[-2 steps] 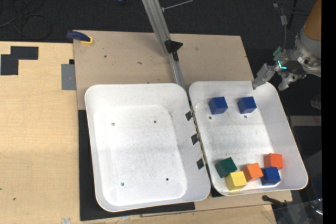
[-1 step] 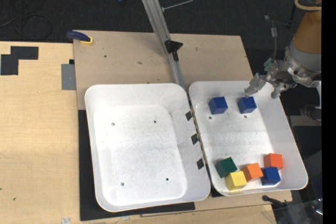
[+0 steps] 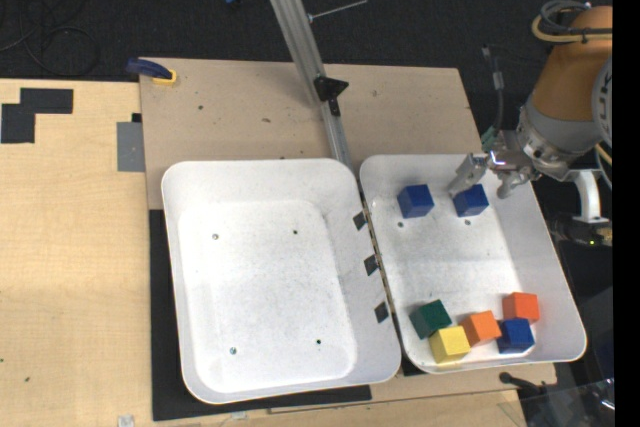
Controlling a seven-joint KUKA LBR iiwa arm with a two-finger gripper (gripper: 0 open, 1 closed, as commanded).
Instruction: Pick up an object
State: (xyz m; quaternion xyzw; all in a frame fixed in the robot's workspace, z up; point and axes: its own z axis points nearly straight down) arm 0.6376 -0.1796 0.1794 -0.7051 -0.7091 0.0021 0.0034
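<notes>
In the right bin (image 3: 560, 315), two blue cubes lie near the far wall: one (image 3: 415, 200) at the left and one (image 3: 470, 202) to its right. My gripper (image 3: 489, 179) hovers over the bin's far right corner, open, its fingers spread just above and behind the right blue cube. Nothing sits between the fingers. At the bin's near end lie a green cube (image 3: 431, 317), a yellow cube (image 3: 449, 342), an orange cube (image 3: 482, 325), a red-orange cube (image 3: 521, 306) and a third blue cube (image 3: 515, 334).
The left bin (image 3: 190, 195) stands beside the right one, joined by black clips (image 3: 371, 263). A slanted aluminium rail (image 3: 297, 35) rises behind the bins. The grey and orange arm (image 3: 572, 85) enters from the right.
</notes>
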